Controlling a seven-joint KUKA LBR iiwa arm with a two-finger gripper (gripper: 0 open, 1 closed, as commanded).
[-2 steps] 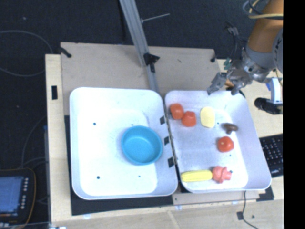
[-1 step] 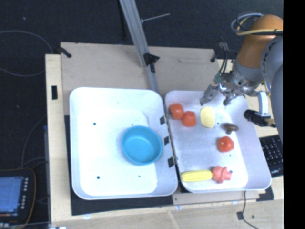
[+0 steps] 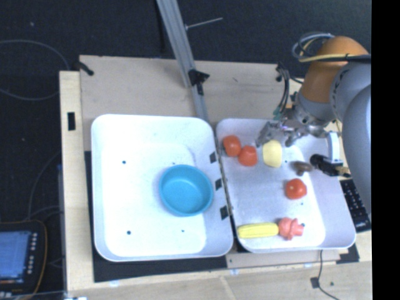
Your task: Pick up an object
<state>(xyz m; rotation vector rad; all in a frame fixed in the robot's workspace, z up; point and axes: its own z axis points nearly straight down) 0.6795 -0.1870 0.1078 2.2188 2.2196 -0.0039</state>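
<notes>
Nearest the camera, the banana [image 3: 257,231] lies flat along the front wall of the right bin [image 3: 269,199]. It is well in front of the claw [image 3: 279,135] and a little to view-left of it. The pink toy [image 3: 291,227] sits just beside the banana's view-right end, also well in front of the claw.

The red fruit [image 3: 295,188] lies farther back on the bin floor, in front of the claw and slightly to view-right of it, apart from the other items. The blue bowl [image 3: 185,190] stands upright in the left bin [image 3: 125,142], well to view-left of the claw and across the wall between the bins.

A small brown piece [image 3: 302,166] lies near the claw, to its front and view-right. The lemon [image 3: 272,154], pale yellow, lies on the floor of the right bin just in front of the claw. Contact between the two cannot be determined.

Two red balls lie to view-left of the claw. One ball [image 3: 247,155] is just beside the lemon, and the other ball [image 3: 232,145] is beyond it, near the bin wall.

The claw hangs low over the rear of the right bin. Whether it is open or closed cannot be determined. The arm [image 3: 322,74] rises behind the claw to view-right. A grey pole [image 3: 181,49] slants across the bench [image 3: 250,86], far behind the claw and to view-left of it.
</notes>
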